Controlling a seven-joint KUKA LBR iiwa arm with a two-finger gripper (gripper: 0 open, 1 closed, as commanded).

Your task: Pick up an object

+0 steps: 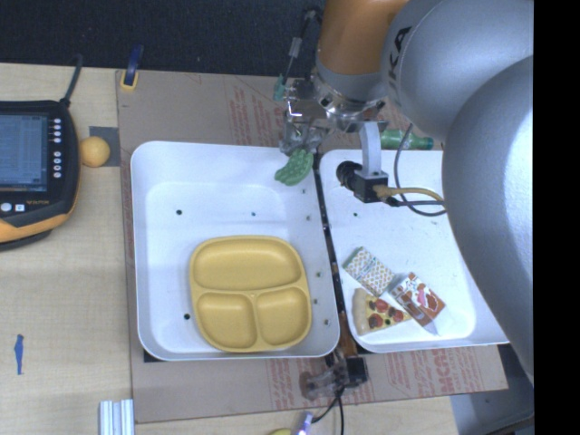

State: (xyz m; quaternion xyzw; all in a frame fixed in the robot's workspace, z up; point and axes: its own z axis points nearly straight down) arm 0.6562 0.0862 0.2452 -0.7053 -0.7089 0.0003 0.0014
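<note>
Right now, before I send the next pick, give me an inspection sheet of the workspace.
Surface: left bin and right bin, white, on cardboard.
Job's things: green item, left bin's far corner by right bin; yellow plate there too; pizza slice, patterned packet, red-and-white packet in right bin.
Clutter: nothing seen.
End effector: just above green item.
Cables: dark cable below the bins' near edge.
Surroundings: teach pendant, yellow ball at left.

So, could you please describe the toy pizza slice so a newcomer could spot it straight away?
Take the white bin on the view's right. In its near left corner three small flat things lie close together. The pizza slice is the yellow wedge with red spots, lying in front of the checkered packet and left of the red-and-white packet.
</note>
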